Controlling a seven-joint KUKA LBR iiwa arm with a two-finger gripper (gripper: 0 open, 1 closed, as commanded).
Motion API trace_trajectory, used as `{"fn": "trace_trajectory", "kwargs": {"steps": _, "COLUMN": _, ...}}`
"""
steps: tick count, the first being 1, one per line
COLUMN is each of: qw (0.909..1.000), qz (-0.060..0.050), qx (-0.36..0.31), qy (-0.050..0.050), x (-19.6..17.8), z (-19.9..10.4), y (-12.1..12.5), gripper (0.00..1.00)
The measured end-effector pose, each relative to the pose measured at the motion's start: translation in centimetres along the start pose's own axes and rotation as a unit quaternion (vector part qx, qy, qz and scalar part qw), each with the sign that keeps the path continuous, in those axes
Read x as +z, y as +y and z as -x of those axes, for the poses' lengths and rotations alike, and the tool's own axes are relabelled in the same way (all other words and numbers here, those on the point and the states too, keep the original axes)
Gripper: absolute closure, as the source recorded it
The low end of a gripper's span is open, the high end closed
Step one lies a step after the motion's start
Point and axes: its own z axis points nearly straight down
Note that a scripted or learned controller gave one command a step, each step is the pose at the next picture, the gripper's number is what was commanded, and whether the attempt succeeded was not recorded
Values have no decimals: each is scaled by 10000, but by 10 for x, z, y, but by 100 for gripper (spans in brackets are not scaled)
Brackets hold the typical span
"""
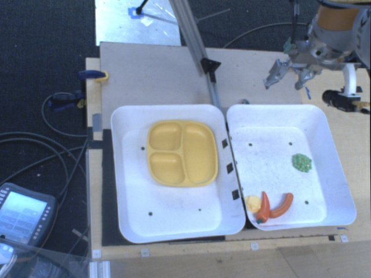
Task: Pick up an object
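While hovering above the surface [145, 74] beyond the right bin [324, 126], gripper [288, 77] spread, pinching nothing | right bin: green toy [301, 163] mid-right; yellow piece [253, 202], orange carrot [264, 207], sausage [282, 205] clustered at near edge | left bin [130, 213]: yellow divided plate [182, 153]

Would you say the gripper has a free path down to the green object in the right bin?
Probably yes: the green object lies alone on open bin floor, and the gripper hangs above the bench beyond the right bin, nothing between.

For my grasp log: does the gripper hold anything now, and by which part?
Nothing is held. The gripper is open above the bench, beyond the right bin.
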Motion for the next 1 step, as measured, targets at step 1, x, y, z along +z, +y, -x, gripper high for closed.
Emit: {"fn": "trace_trajectory", "kwargs": {"steps": 1, "qw": 10000, "qz": -1, "qx": -3, "qy": -4, "x": 0, "z": 0, "y": 0, "gripper": 0}}
